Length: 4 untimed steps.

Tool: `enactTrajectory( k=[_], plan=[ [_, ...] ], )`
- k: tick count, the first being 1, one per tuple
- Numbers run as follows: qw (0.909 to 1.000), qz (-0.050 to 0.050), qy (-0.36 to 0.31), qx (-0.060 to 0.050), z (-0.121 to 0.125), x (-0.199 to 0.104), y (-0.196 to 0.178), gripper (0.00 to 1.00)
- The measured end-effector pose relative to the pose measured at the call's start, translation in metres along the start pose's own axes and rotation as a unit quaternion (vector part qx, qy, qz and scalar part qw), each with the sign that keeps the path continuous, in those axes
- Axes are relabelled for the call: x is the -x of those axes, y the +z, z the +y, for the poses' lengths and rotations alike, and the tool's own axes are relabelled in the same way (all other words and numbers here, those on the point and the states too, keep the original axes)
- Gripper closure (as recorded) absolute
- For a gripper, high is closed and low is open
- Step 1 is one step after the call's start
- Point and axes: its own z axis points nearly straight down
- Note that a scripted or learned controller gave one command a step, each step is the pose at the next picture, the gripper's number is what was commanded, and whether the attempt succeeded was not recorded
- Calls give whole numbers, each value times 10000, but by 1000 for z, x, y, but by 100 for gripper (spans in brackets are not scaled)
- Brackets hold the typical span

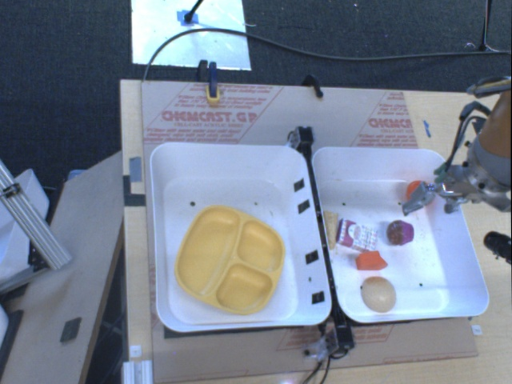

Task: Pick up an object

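The arm (494,146) enters from the right and is cut off by the picture's edge, so little more than its wrist shows. Its gripper (426,197) hangs over the far right part of the right bin (472,290), and whether it is wide, narrow or holding anything cannot be told from here. Just beside its tip sits a small orange-red thing (414,188), partly hidden by the metal, too covered to name.

The right bin holds several small things. A purple ball (400,232) lies near the middle, a little nearer than the gripper. Left of it lies a small printed carton (357,235), white and purple, on its side. A pale yellow strip (331,229) lies against the bin's left wall, hard to make out. Nearer than the carton is an orange block (370,261), and nearer still a tan, egg-shaped lump (378,294), just beside the block.

The left bin (172,174) holds one thing, a yellow tray (230,258) with three compartments, lying flat.

Both bins rest on a clear sheet with red print (210,116), which lies on a pale wooden bench (448,106). A yellow-handled clamp (212,82) grips the sheet's far edge. Beyond the bench, dark carpet (64,46) carries a shiny metal plate (190,22) and black cables (344,53). At the left edge a grey aluminium bar (32,222) slants out of the picture
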Motion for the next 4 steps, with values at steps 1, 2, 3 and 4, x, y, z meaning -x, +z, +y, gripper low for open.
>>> enactTrajectory(
  k=[1,2,3,4],
  plan=[
    [10000,-12,-17,51,3,-1,-6,0],
    [10000,-5,-29,35,8,-9,53,0],
    [10000,-6,-11,35,8,-9,105,0],
    [10000,-13,-13,68,10,-9,92,100]
  ],
)
